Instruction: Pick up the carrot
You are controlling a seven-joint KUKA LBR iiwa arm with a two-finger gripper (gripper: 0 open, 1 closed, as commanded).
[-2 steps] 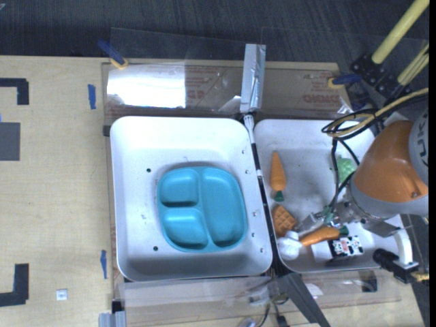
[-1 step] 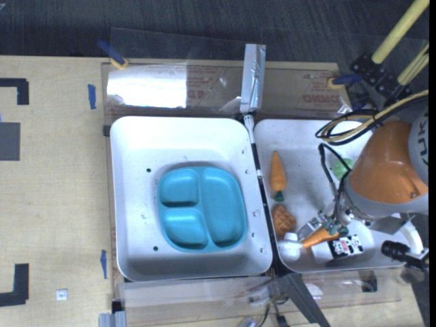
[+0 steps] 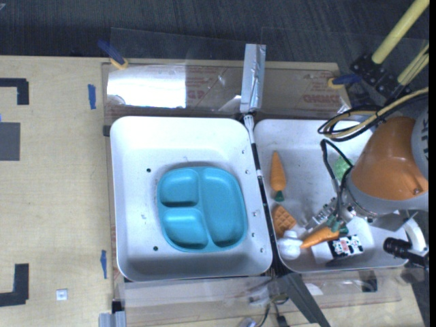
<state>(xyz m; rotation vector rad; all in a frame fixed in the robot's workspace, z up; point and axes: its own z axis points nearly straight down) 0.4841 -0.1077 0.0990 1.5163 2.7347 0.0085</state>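
The pincer (image 3: 332,225) sits low in the right bin (image 3: 306,138), its fingers closed on the carrot (image 3: 320,236), which lies slanted near the bin's front wall. Just left rest a waffle-patterned piece (image 3: 284,218) and a second orange toy (image 3: 277,172). The left bin (image 3: 133,182) holds a blue 3-compartment plate (image 3: 202,206).

Bright, even light is falling from above, washing out the white bins (image 3: 129,182) and leaving only soft, short shadows under the blue tray (image 3: 201,207) and along the rims. Strong glare is bouncing off the clear sheet (image 3: 146,87) behind the left bin and off the metal strip (image 3: 253,77) between them. The picture is staying fairly sharp at centre, while the arm (image 3: 388,165) at right is looking softer and slightly blurred.
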